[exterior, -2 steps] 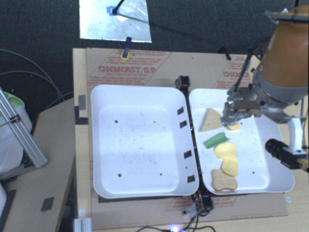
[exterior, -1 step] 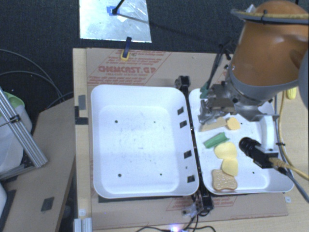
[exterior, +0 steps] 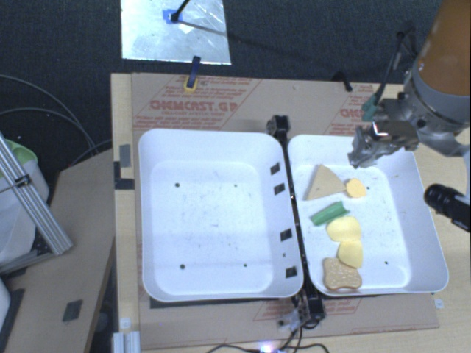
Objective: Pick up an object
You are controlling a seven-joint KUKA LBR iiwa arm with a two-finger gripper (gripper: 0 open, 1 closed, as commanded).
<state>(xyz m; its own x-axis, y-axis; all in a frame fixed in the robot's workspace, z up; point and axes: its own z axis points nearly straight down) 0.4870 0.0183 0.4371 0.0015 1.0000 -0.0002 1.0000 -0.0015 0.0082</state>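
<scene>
The right bin [exterior: 412,219] holds several small food-shaped objects. A tan wedge [exterior: 324,182] lies near its upper left. A small yellow-orange piece [exterior: 356,188] sits just right of the wedge. Below them lie a green stick [exterior: 328,212], two pale yellow rounded pieces [exterior: 344,229] [exterior: 351,254], and a tan biscuit-like piece [exterior: 342,276] at the bin's front edge. My gripper [exterior: 363,157] hangs over the bin's back edge, just above and right of the wedge and over the yellow-orange piece. Nothing is seen between its fingers.
The left bin [exterior: 213,212] stands beside the right one, joined by a black clip strip [exterior: 287,204]. Both rest on a cardboard sheet [exterior: 221,101]. A black cylinder [exterior: 449,201] juts in at the right. A metal frame [exterior: 29,197] stands far left.
</scene>
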